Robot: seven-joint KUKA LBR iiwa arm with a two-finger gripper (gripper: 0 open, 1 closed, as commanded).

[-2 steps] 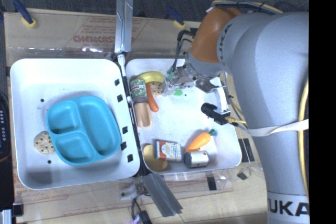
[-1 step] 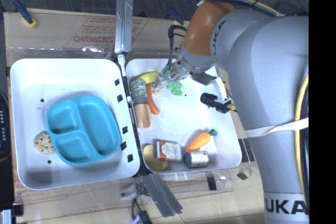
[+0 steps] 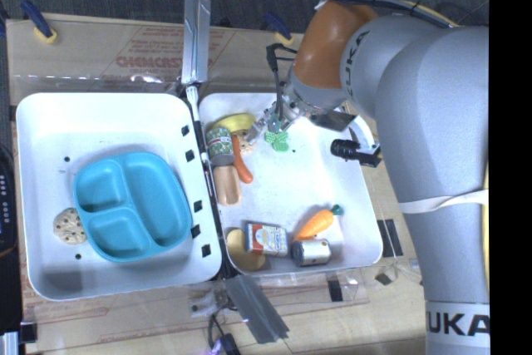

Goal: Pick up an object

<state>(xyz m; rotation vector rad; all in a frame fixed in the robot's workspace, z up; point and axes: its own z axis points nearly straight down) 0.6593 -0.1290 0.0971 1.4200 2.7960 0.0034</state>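
My gripper (image 3: 278, 125) is down in the back part of the right bin (image 3: 357, 204), under the orange-banded wrist. A small green object (image 3: 279, 142) lies right at its tip; I cannot tell whether they touch. Just left of the gripper are a yellow banana (image 3: 235, 123), a green-labelled can (image 3: 220, 144), a thin orange stick-shaped piece (image 3: 241, 163) and a tan cylinder (image 3: 227, 184). Near the bin's front edge lie a carrot (image 3: 317, 222), a small metal can (image 3: 311, 251), a red and white box (image 3: 267, 238) and a yellow round piece (image 3: 242, 252).
The left bin (image 3: 41, 129) holds a blue divided plate (image 3: 130, 205) and a cookie (image 3: 69, 226). The arm's grey body covers the right bin's right side. A black part (image 3: 353, 150) juts from the arm over the bin floor.
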